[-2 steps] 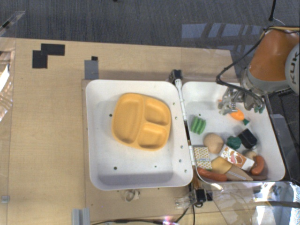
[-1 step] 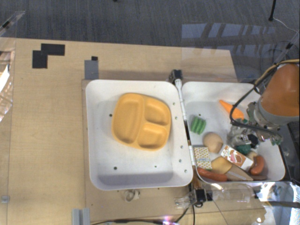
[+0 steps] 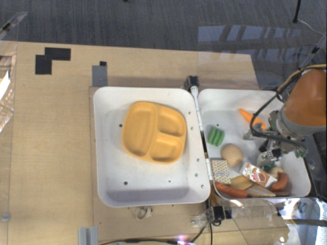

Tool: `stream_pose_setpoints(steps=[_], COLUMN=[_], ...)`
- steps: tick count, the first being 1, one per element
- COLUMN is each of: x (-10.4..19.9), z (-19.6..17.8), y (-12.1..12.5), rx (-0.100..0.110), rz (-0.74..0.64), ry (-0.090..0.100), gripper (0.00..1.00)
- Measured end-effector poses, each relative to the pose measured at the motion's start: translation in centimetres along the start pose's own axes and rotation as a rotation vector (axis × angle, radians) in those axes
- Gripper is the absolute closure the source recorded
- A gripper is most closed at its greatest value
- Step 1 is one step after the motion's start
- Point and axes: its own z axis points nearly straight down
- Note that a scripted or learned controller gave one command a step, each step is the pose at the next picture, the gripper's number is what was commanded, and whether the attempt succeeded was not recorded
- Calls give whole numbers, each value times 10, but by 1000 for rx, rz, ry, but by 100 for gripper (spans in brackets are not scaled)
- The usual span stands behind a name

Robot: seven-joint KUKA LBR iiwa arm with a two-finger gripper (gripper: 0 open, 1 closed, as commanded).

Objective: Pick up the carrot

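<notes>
The carrot (image 3: 247, 116) is a small orange piece lying in the right bin (image 3: 225, 106), near its far side. Its right end runs under a cable and a bracket of the arm. My gripper (image 3: 269, 154) hangs below the grey wrist and orange band, to the right of the carrot and nearer the bin's front. It is over the pile of food at the front right, not over the carrot. Nothing can be seen held in it.
A green piece (image 3: 216, 136), a potato (image 3: 232, 154), a checkered box (image 3: 220, 170), a red-and-white carton (image 3: 258, 175) and two sausages (image 3: 232, 191) crowd the right bin's front. A yellow divided plate (image 3: 153, 131) sits in the left bin (image 3: 107, 177).
</notes>
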Motion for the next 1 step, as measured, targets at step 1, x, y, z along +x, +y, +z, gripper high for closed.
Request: stream_pose_setpoints(steps=[1], x=[-46], z=[1], y=[26], rx=[-2], rz=[225], ry=[2], gripper=[0])
